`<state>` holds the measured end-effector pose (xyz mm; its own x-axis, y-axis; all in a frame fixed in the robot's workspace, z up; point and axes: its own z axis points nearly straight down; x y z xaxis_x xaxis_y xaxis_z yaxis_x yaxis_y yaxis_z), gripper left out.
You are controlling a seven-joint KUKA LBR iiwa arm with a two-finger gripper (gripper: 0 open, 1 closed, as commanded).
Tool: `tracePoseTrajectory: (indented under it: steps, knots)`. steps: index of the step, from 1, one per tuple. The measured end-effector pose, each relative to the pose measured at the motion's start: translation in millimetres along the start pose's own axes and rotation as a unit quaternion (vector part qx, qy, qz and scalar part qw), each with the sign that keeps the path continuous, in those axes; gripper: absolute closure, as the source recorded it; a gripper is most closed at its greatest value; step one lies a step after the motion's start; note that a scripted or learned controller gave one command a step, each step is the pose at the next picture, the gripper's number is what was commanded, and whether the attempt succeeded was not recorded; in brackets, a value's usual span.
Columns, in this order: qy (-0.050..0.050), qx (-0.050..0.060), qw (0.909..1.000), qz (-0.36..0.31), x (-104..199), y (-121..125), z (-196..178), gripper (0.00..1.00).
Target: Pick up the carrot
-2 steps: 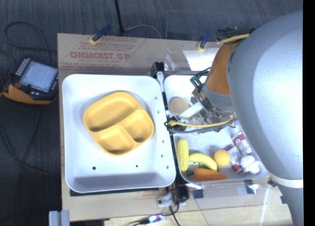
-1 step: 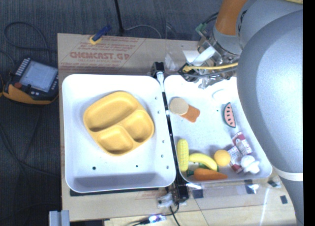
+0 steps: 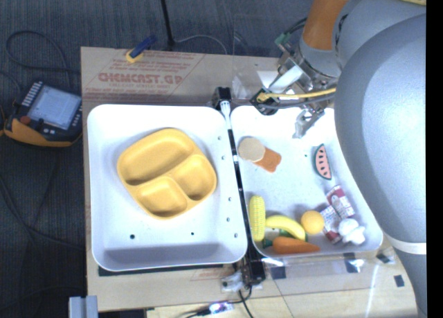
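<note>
Nearest the camera, the carrot lies flat along the front wall of the right bin, its orange body tapering toward the bin's right side. It is crowded: a banana curves just behind it, touching or nearly so, a corn cob stands off its blunt end, and a lemon sits just behind its tip. A red-and-white packet and a small white item rest at the right corner.

A good pick would likely mean descending with the jaws set across the carrot's narrow width, between front wall and banana, at the thicker part; the smooth, rounded toy surface may slip out of a shallow pinch, and the wall leaves little room.

Farther back lie a watermelon slice, flat with a green rind, and a tan-capped orange cylinder on its side. The left bin carries a glossy yellow divided plate.

Farthest, the end effector hangs over the back of the right bin, well apart from the carrot, holding nothing; whether its jaws are wide or narrow cannot be told. Beyond, cardboard covers the table.
</note>
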<state>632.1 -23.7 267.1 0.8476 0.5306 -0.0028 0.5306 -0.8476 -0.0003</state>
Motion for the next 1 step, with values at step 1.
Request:
tracePoseTrajectory:
  steps: [1]
  knots:
    - [0.000, 0.000, 0.9891, -0.147, -32.8, -54.3, 19.9, 0.00]
